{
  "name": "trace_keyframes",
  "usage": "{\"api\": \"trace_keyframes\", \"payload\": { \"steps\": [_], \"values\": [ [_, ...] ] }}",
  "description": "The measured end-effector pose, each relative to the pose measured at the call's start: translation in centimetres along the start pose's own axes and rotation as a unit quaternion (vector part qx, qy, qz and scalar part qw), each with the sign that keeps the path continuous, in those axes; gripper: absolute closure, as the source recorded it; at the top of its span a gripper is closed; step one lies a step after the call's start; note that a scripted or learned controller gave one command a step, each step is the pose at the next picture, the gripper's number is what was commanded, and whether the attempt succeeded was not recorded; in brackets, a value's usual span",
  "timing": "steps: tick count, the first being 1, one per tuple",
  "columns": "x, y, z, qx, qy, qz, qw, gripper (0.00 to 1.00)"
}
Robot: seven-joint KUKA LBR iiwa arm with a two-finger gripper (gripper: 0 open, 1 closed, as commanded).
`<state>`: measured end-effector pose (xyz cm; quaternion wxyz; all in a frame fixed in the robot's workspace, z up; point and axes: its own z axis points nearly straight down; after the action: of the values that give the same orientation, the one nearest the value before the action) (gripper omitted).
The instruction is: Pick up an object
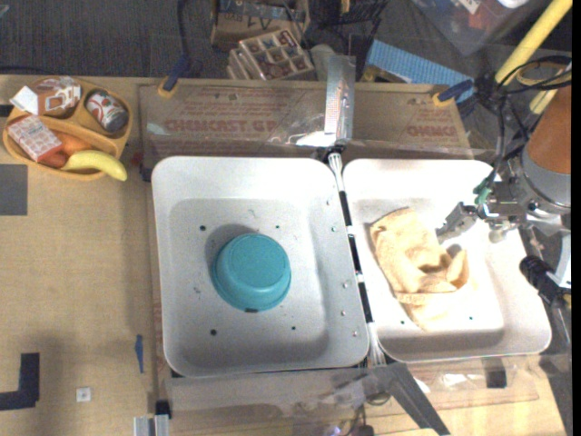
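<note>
Camera view: gripper (457,222) hangs over the right bin's (517,334) right edge beside the tan cloth (418,260), can't tell its opening. Nothing lifted yet; teal bowl (252,271) untouched.

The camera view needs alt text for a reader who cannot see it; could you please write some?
A robot arm reaches in from the right, its gripper just above a crumpled tan cloth in the right white bin. The left bin holds an upturned teal bowl. A dish of fruit and snacks sits at the bench's far left.
</note>
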<state>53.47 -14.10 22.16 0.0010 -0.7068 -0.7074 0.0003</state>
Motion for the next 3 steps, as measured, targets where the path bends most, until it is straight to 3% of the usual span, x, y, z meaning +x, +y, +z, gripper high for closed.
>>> {"api": "trace_keyframes", "payload": {
  "steps": [1,2,3],
  "values": [
    [-0.9,0.3,-7.9,-0.002,-0.001,0.009,1.0,0.0],
    [-4.2,-2.1,4.0,-0.001,-0.001,-0.003,1.0,0.0],
    [-4.8,-0.3,13.2,-0.006,-0.002,-0.044,0.999,0.0]
  ]
}}
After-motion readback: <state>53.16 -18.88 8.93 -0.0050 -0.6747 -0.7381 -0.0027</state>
